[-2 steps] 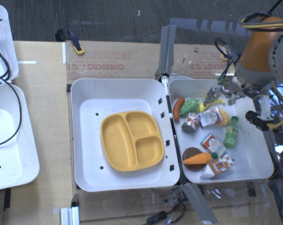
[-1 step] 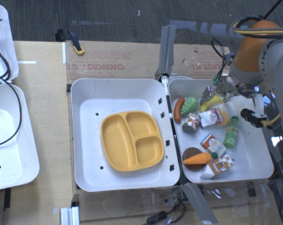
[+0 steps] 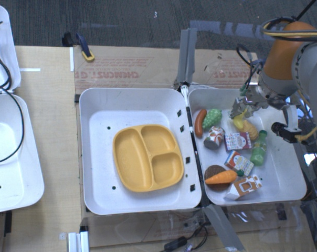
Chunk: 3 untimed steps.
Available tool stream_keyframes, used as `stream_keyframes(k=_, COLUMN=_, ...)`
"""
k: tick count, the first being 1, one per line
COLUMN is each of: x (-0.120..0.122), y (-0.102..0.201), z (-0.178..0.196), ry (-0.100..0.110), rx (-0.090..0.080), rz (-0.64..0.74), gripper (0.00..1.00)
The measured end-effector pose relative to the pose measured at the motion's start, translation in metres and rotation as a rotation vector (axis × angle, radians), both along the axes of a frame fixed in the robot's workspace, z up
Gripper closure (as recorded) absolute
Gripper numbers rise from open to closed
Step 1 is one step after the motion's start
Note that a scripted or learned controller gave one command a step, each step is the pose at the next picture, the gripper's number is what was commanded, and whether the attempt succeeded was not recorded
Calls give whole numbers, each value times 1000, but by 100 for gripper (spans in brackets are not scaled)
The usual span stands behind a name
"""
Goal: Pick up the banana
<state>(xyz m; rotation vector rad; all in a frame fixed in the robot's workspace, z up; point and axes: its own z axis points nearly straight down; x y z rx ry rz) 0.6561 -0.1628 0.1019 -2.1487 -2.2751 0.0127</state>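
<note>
The banana (image 3: 242, 124) is a small yellow piece lying in the right bin (image 3: 284, 193), near its back, among other toy foods. My gripper (image 3: 241, 109) hangs right over the banana's far end, touching or almost touching it. The wrist and the orange band above it cover the gripper's tips from this angle. Part of the banana is hidden under the gripper.
Around the banana lie a red sausage (image 3: 200, 122), a green leafy piece (image 3: 213, 117), a small can (image 3: 214, 138), a carton (image 3: 237, 140), a green bottle (image 3: 259, 150), a carrot (image 3: 220, 177) and a juice box (image 3: 243, 187). The left bin (image 3: 95, 140) holds a yellow divided plate (image 3: 148, 156).
</note>
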Motion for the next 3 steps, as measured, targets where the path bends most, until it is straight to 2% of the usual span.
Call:
stream_keyframes(k=1, x=2, y=-44, z=-13, ry=9, rx=18, rz=-157, gripper=100)
stream_keyframes(k=2, x=2, y=-5, z=7, ry=-10, rx=-1, rz=62, gripper=100)
stream_keyframes(k=3, x=3, y=-3, z=106, ry=-16, rx=-4, rz=36, gripper=100)
